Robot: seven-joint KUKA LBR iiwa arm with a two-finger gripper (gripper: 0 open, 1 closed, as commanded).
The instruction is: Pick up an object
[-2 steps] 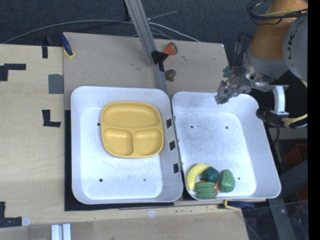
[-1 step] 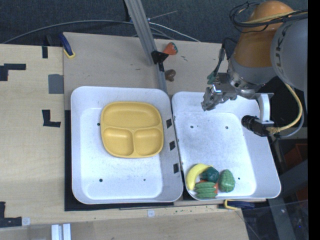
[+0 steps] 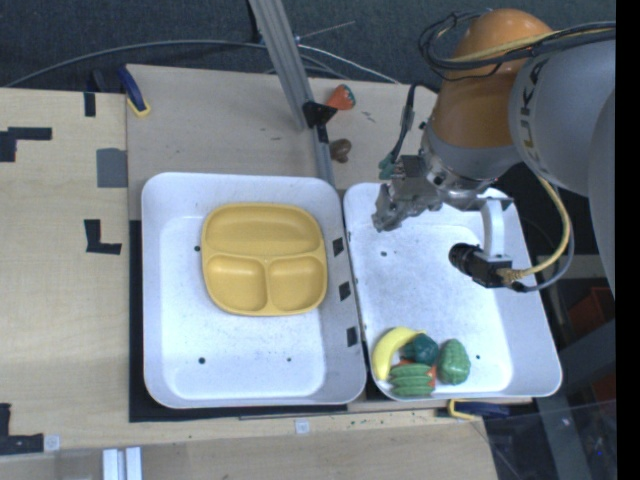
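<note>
My gripper [image 3: 386, 218] hangs over the far left corner of the right bin [image 3: 500, 298], fingers pointing down and close together with nothing between them. A cluster of toy foods lies at that bin's near left corner: a yellow banana [image 3: 391, 345], a dark teal piece [image 3: 422, 349], a green vegetable [image 3: 454, 361] and a green and red piece [image 3: 411, 378]. The gripper is well above and far from this cluster.
A yellow divided plate [image 3: 264, 258] lies in the left bin [image 3: 170, 368]. A grey pole [image 3: 285, 48] slants across the bench behind the bins, with a small orange object [image 3: 342, 96] and a brown object [image 3: 341, 150] near it. A black cable connector [image 3: 472, 262] hangs over the right bin.
</note>
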